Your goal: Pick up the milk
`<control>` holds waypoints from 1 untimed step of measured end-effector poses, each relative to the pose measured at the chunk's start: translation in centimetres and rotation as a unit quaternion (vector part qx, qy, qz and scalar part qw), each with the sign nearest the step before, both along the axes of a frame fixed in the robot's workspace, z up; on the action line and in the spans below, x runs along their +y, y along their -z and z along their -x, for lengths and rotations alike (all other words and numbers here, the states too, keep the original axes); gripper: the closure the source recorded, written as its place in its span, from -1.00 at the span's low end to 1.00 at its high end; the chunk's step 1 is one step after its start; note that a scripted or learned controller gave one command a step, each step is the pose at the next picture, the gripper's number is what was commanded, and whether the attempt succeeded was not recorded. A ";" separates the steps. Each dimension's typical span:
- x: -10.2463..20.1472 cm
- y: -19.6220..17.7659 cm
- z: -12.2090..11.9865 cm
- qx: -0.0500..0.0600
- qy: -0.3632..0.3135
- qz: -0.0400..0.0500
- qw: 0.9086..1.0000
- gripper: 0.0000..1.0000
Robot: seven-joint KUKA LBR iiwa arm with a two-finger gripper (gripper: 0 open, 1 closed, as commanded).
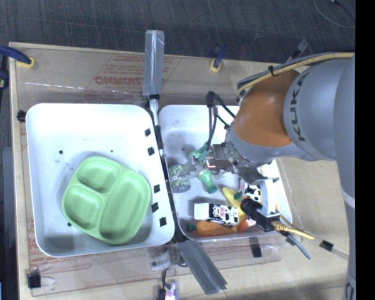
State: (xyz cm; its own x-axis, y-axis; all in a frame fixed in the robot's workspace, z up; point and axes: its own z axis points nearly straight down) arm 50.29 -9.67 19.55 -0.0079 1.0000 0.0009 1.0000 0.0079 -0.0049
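White with black cow patches, the milk (220,213) lies on its side in the lower part of the right bin (175,127), just above a carrot (214,228) and beside a banana (232,196). We see the pincer (189,175) left of centre in that bin, above the carton and apart from it; we cannot tell how its fingers stand. We judge the carton light, stiff and smooth, best gripped across its narrow sides. A green plate (107,199) sits in the left bin (44,120).

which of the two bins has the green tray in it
The left bin: the green divided tray lies in it. The right bin holds small items, among them the milk carton, under the arm.
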 end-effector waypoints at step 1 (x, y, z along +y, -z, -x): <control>-4.4 6.0 2.7 -0.001 -0.072 0.000 0.997 -1.00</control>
